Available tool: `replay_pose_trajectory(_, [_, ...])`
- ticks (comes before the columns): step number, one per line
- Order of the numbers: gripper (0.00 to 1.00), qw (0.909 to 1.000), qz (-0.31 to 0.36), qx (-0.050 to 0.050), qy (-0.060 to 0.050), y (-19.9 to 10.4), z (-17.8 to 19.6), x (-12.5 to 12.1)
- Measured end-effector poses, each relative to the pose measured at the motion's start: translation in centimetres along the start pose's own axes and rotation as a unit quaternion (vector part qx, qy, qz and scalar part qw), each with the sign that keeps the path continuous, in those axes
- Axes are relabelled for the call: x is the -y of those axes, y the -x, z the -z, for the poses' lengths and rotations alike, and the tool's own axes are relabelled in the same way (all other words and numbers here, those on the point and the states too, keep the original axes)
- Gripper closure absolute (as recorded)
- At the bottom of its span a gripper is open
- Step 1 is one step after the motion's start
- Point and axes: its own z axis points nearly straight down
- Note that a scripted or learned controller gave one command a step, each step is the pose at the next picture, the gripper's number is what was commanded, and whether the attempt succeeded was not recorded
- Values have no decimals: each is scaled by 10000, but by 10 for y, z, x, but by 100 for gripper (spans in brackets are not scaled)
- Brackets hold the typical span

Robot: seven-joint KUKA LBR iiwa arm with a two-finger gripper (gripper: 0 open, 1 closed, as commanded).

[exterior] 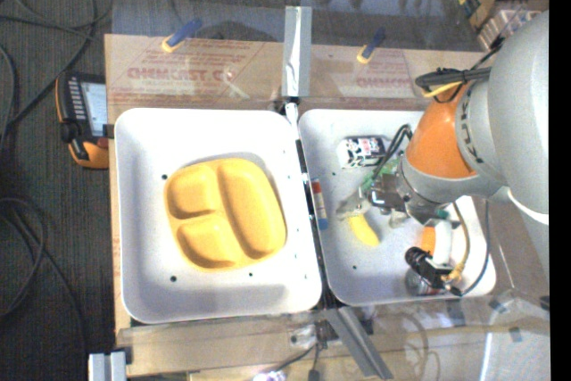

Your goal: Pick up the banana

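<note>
Banana (363,230) is seen lying low in the right bin (332,268), just beside the claw (382,197), whose opening cannot be told, so a grasp could be spoiled by the crowding clutter lower right.

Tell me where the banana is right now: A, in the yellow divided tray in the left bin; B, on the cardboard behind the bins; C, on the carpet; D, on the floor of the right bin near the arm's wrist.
D: the banana lies on the white floor of the right bin, just left of the arm's wrist.
</note>
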Motion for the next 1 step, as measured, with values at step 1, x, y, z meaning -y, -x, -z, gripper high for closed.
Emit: replay_pose_trajectory(1, [100, 10000, 25, 5, -10, -1, 8, -1])
